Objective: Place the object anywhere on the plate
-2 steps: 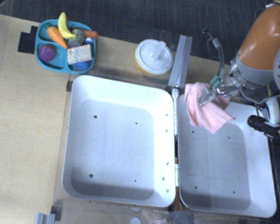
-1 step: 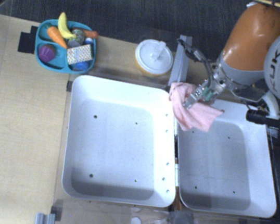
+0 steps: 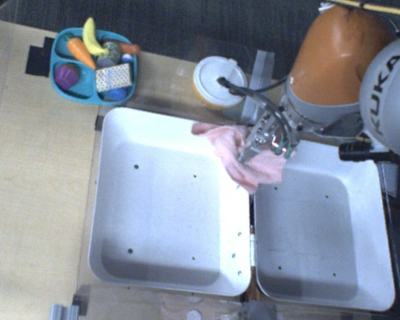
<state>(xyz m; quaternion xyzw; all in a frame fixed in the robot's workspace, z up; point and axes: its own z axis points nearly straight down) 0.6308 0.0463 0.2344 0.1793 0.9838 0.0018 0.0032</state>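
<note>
**Soft cloth draped over the seam between the bins**

I am hovering my gripper (image 3: 263,139) over the back edge of the bins, right above a pink cloth (image 3: 248,165). The cloth is lying crumpled across the rim where the left bin (image 3: 161,262) and the right bin (image 3: 330,289) meet, one tail stretching left along the back rim of the left bin, the bulk sagging down toward the seam. My wrist is sitting so close over the cloth that I cannot tell how my tool is set, or whether it has any fabric in it.

I am judging this thing to be light, limp and not fragile. It is going to fold and droop under its own weight, so a pinch on a raised fold of the bunched middle looks safer than chasing the flat tail, which would likely slip out thin. A low grab risks striking the bin rim beneath.

The compartmented blue plate (image 3: 90,70) is sitting well apart at the far left, already loaded with toy food (image 3: 91,40), so the cloth will be dangling through a long carry.
</note>
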